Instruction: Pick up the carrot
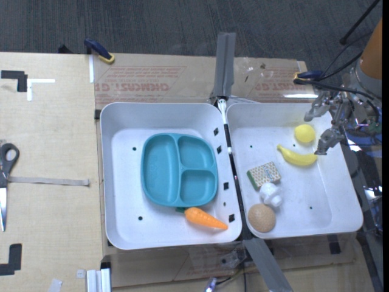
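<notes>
While the gripper (328,140), seemingly spread and holding nothing, hangs by the banana (297,156); cross to the carrot (205,218), approaching from above.

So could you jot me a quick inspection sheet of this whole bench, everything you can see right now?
Surface: left bin and right bin, white, side by side on a bench.
Job's things: carrot lies in the left bin, against the near edge of a teal divided plate.
Clutter: right bin holds a lemon, banana, small green box, white object, brown egg-like ball.
Grippers: gripper over the right bin beside the banana, far from the carrot; finger state unclear.
Cables: black cables run at upper right.
Surroundings: scissors on the bench at left; dark floor behind.
</notes>
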Tool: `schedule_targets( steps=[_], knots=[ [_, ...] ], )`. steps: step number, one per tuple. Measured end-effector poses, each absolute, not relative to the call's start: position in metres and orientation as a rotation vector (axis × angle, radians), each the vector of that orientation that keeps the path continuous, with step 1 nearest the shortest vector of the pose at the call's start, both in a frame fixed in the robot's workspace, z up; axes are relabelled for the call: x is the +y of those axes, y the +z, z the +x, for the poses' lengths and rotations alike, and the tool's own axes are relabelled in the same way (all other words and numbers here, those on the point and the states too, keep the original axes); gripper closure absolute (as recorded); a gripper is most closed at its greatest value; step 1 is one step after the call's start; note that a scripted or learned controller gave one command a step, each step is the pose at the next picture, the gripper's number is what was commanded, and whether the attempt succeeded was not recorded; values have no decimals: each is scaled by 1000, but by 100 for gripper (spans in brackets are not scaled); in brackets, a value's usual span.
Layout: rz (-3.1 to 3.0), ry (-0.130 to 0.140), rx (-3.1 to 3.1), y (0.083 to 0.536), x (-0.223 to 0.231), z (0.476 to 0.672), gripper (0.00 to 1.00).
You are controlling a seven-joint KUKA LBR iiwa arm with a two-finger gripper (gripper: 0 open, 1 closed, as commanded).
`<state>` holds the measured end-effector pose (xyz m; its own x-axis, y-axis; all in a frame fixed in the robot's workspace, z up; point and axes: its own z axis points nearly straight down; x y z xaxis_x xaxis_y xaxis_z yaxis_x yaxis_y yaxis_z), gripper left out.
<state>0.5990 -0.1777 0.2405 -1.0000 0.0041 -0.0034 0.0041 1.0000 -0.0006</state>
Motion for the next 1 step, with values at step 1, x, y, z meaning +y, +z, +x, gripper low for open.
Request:
schedule_targets(
  steps=[1],
  knots=[
    [-804,-2,3033,204,-222,524,0]
  ],
)
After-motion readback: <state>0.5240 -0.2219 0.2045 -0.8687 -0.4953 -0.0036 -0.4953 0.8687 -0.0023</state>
